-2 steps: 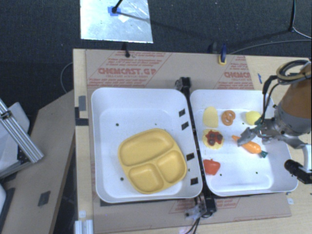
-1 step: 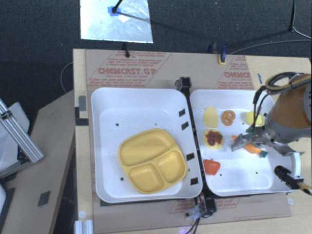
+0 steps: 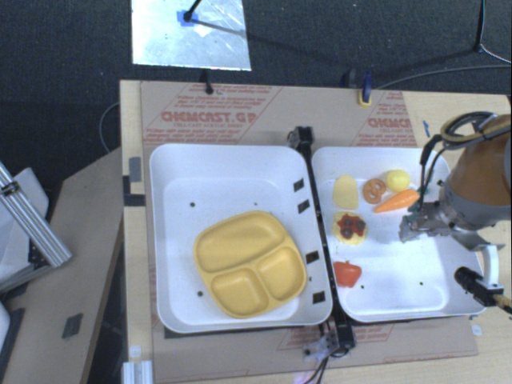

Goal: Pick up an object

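Tool: the tool [image 3: 410, 229] hangs over the right bin [image 3: 400, 298], just beside the carrot; whether it is released or clenched, I cannot tell.
Carrot: the carrot [image 3: 395, 202] lies on the right bin's floor near the far wall, nearest the tool, so the likeliest pick.
Neighbours: a lemon [image 3: 398, 181] touches or nearly touches its thick end; a pretzel [image 3: 374, 190] sits just beside it.
Handling: it looks like toy food, probably light, stiff and smooth, so apt to slip.
Hold: probably across the middle, square to its length.
Axis: long axis runs left to right, slanting; the tip points left and nearer the camera.
Left bin: a yellow tray [image 3: 250, 262].
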Robot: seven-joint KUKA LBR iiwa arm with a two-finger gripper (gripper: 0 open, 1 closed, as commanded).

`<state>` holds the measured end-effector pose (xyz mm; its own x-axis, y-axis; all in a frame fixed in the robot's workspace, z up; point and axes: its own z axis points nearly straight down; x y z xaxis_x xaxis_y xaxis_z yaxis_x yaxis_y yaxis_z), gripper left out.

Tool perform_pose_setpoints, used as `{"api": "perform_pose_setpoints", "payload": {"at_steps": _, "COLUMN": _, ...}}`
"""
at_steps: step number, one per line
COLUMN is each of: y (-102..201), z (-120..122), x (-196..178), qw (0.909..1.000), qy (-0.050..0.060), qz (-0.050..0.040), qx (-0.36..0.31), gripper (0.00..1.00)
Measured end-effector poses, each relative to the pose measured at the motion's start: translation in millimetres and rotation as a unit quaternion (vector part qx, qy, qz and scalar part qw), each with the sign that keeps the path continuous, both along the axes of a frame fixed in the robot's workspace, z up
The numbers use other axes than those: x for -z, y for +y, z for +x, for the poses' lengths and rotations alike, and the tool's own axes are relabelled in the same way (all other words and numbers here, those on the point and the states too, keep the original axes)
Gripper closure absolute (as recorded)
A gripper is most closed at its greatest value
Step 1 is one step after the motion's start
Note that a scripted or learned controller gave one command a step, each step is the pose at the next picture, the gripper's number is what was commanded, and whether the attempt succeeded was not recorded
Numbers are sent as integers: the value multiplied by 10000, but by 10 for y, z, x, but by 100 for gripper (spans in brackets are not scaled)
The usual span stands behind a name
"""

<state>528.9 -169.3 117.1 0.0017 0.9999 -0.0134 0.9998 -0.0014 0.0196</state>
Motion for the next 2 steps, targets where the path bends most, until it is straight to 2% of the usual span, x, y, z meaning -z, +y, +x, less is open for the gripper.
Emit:
{"api": "perform_pose_setpoints", "payload": {"at_steps": 1, "y": -37, "z": 106, "x": -580, "qw": 10000, "qy": 66, "qz": 56, "qx": -32, "gripper": 100}}
{"api": "perform_pose_setpoints", "payload": {"at_steps": 2, "y": 2, "z": 178, "x": -1206, "qw": 10000, "qy": 54, "qz": 55, "qx": -37, "gripper": 100}}
